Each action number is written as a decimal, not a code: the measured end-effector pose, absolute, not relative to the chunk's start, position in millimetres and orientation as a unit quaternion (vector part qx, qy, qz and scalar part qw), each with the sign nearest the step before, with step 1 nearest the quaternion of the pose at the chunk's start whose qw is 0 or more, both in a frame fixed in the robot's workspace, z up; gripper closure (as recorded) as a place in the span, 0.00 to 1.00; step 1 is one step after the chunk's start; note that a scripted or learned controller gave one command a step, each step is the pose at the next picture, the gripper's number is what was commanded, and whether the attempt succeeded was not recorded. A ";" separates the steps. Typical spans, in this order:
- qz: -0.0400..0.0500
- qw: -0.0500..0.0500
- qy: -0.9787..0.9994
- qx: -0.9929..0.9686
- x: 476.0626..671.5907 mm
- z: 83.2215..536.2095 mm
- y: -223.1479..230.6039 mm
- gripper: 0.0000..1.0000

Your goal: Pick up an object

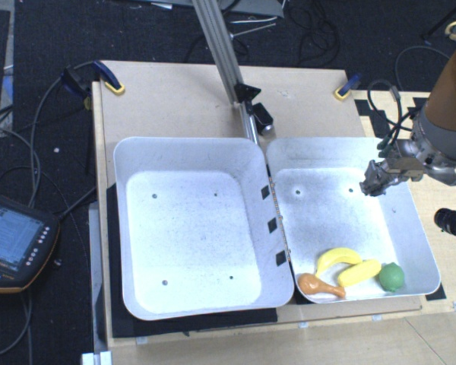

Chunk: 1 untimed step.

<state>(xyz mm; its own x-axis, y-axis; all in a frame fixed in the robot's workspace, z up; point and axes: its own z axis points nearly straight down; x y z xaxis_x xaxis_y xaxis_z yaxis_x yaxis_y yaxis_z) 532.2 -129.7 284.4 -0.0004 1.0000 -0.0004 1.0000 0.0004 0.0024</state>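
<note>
In the right bin (319, 204), along its near edge, lie several toy foods: a yellow banana (336, 259), a second yellow piece (360, 272) beside it, an orange pear-shaped piece (318, 284) to their left and a green lime (391, 277) at the near right corner. My gripper (373, 183) hangs over the bin's far right side, well behind these objects. Nothing shows between its dark fingers.
The left bin (190, 226) stands beside the right one, joined by a ridge with black clips (273, 223). A slanted metal pole (222, 44) rises behind the bins. Cables trail by the arm at the right. A teach pendant (11, 242) lies off the bench at left.
</note>
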 end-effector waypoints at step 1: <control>0.000 0.000 0.709 0.706 530.0 283.7 -70.7 1.00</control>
